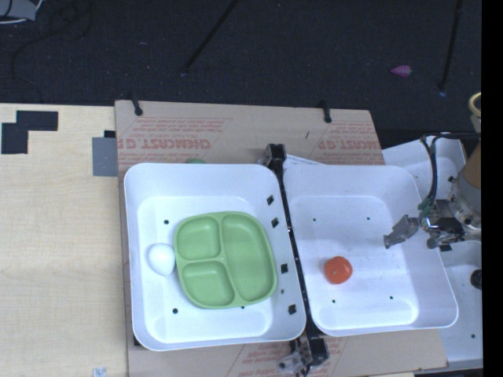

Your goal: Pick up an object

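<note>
the gripper [423, 235] sits open and holds nothing at the right bin's [369, 320] right side, with the orange ball [339, 270] left of it

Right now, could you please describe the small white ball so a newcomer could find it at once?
Look in the left bin, where a green plate lies. The white ball touches that plate's left edge. It is round and white; the orange ball lies in the right bin.

A divided tray [225, 258] lies in the left bin [141, 210], with an egg [161, 258] touching its left edge. A ball [339, 270] sits in the right bin [428, 305], the gripper [415, 236] over that bin's right side.
</note>
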Controlling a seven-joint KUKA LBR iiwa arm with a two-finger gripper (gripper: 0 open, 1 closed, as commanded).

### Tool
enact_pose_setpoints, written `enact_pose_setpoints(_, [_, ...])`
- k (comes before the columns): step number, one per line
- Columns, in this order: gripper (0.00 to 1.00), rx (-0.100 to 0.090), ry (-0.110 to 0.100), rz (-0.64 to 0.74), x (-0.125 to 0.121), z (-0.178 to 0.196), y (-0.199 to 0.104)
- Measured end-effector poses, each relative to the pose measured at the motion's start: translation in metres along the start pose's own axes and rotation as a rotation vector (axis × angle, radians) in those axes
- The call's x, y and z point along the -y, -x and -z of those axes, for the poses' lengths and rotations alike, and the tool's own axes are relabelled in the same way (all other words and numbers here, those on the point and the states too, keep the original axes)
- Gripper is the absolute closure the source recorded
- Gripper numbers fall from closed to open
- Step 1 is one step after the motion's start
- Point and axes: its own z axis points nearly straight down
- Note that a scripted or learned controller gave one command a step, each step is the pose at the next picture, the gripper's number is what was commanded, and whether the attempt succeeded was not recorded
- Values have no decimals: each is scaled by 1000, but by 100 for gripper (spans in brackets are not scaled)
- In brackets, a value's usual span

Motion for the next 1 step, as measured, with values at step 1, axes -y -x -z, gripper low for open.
enact_pose_setpoints(1, [0, 3, 13, 4, -3, 8, 0])
